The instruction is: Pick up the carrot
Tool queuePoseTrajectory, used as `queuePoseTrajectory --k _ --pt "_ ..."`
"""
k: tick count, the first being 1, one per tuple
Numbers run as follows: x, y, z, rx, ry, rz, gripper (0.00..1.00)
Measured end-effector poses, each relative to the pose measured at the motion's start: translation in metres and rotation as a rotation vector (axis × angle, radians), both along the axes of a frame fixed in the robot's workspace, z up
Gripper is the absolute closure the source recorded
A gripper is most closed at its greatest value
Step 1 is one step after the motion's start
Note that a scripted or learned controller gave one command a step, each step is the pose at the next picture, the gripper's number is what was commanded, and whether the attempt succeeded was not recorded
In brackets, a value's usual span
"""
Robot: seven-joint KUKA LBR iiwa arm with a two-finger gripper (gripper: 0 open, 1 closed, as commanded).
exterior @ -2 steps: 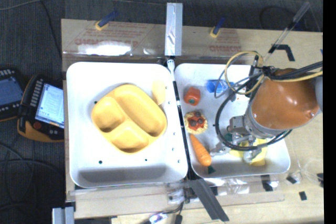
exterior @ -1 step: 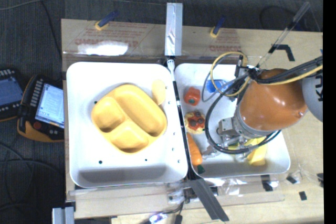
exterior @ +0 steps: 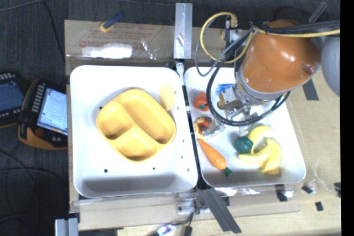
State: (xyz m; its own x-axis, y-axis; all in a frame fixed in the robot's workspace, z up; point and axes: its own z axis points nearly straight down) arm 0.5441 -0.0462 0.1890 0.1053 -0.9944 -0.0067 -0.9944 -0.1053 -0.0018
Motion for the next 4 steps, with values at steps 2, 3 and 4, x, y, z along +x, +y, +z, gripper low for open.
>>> queuePoseTrajectory --k 2,3,4 --pt "-0.029 -0.05 -0.098 -0.001 -0.017 -0.124 0.0" --pt "-0.029 -0.048 -0.088 -0.001 -0.014 -0.126 1.0" --pt "0.092 -0.026 0.001 -0.001 0.0 -0.262 1.0"
